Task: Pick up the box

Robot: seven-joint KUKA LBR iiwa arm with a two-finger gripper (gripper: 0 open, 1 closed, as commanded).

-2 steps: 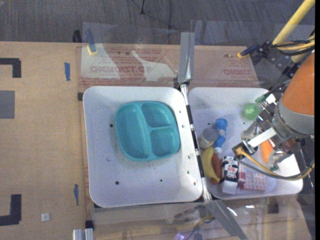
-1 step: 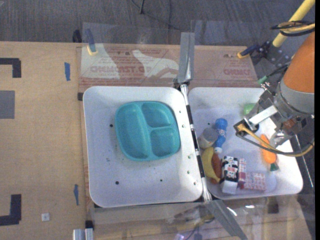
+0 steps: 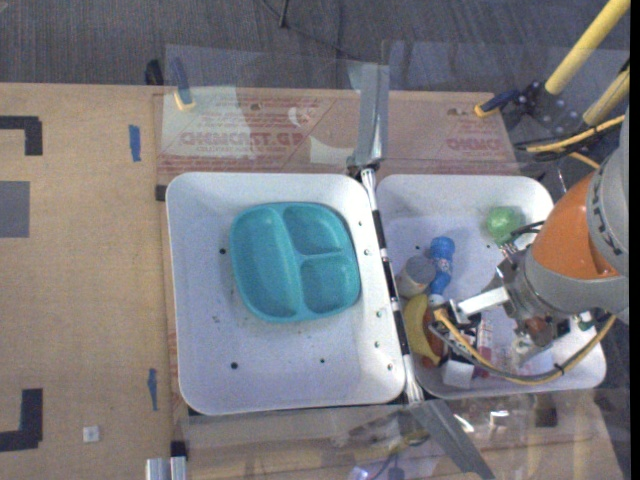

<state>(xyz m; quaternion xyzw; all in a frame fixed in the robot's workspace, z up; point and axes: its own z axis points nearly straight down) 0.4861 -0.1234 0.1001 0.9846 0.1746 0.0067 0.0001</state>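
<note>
The bench (image 3: 80, 298) is a tan board surface marked with black corner pieces and short blue tape strips. Two shallow white bins rest on it, touching side by side: the left bin (image 3: 200, 368) and the right bin (image 3: 420, 193). Just behind the left bin, a clear plastic sheet (image 3: 260, 118) lies over printed cardboard.

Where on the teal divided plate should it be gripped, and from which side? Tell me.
Probably best: grip the teal plate by its raised outer rim at the view's right edge, coming straight down from above. It lies flat in the left bin, looks too wide to span, and has bin floor showing beside that rim.
</note>
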